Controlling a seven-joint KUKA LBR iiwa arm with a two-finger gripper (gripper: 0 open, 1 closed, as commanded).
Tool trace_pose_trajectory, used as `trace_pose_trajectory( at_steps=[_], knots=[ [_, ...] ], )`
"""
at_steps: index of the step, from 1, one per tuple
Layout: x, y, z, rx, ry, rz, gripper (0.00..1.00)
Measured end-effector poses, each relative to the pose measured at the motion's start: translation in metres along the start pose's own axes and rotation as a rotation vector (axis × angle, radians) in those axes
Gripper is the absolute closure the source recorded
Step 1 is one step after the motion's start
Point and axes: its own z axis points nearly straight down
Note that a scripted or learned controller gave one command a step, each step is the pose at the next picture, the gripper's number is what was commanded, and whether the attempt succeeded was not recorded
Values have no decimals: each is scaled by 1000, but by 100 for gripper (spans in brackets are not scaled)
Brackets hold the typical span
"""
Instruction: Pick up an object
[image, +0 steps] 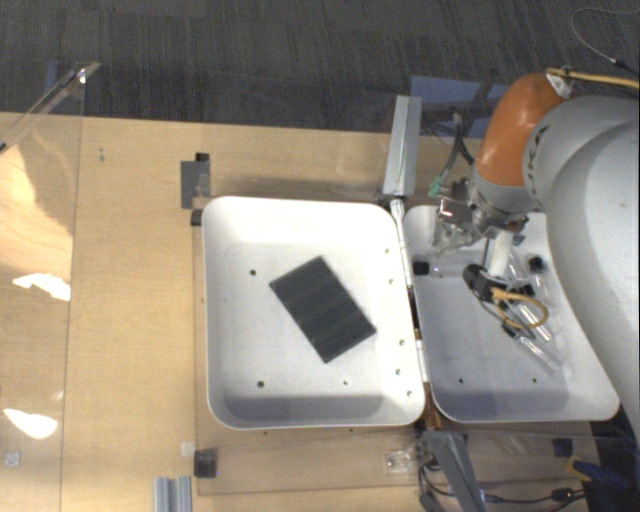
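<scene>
A flat dark grey rectangular pad (322, 308) lies tilted in the middle of the left bin (230, 390). My gripper (496, 262) hangs low over the far part of the right bin (590, 400), well to the right of the pad and apart from it. A small black piece (421, 267) sits on the right bin's floor close to its left wall, left of the gripper. Another small dark piece (537, 264) lies just right of the gripper. A clear, glassy object (537, 338) rests nearer the front, below the gripper. I see nothing held.
The grey arm with its orange band (515, 125) covers the right bin's right side. A metal post (403, 145) stands behind the wall between the bins. Wooden bench surface lies to the left of the bins.
</scene>
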Motion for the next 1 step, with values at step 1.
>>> trace_pose_trajectory(
  at_steps=[1],
  knots=[
    [-19, -13, -187, -6, -2, -491, 100]
  ],
)
